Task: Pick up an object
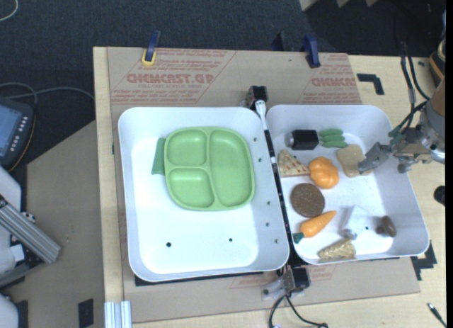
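Observation:
The right bin (403,199) holds several small items. At its back are a black block (304,139) and a green piece (331,136). Below them lie a tan wedge (290,164), an orange fruit (323,172) and a beige lump (349,159). A brown round cookie (308,199), a carrot (317,224), a grey metal piece (346,221), a small brown nugget (386,227) and a bread slice (337,250) are nearer the front. My gripper (389,161) hangs over the bin's right side, just right of the beige lump, open with nothing between its fingers.
The left bin (141,220) carries a green divided plate (209,167). A ridge (272,178) separates the two bins. Cables (410,86) run down the right side by the arm. Blue and yellow clamps (150,49) grip the board's far edge.

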### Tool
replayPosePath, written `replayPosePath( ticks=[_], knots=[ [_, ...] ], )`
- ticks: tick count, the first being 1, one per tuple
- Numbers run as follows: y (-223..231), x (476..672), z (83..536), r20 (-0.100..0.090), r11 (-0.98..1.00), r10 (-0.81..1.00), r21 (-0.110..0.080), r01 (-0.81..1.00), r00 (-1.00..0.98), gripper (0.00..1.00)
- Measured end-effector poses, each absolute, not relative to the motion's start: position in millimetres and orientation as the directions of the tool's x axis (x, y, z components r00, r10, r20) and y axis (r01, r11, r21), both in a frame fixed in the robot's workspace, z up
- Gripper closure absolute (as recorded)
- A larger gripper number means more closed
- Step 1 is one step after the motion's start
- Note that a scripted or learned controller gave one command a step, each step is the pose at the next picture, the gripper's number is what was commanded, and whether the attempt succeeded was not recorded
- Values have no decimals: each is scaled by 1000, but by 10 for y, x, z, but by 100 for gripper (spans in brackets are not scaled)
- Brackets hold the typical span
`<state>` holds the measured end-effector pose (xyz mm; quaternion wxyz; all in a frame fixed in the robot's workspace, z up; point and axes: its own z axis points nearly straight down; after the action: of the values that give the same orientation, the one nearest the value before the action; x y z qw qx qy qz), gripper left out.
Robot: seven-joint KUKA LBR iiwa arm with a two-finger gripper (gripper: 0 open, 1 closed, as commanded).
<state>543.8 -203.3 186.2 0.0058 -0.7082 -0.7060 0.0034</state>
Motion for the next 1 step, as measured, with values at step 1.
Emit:
replayPosePath(
  ticks=[1],
  knots=[
    [-2032,5472,1934,0,0,1000,0,1000,0,0]
  ],
)
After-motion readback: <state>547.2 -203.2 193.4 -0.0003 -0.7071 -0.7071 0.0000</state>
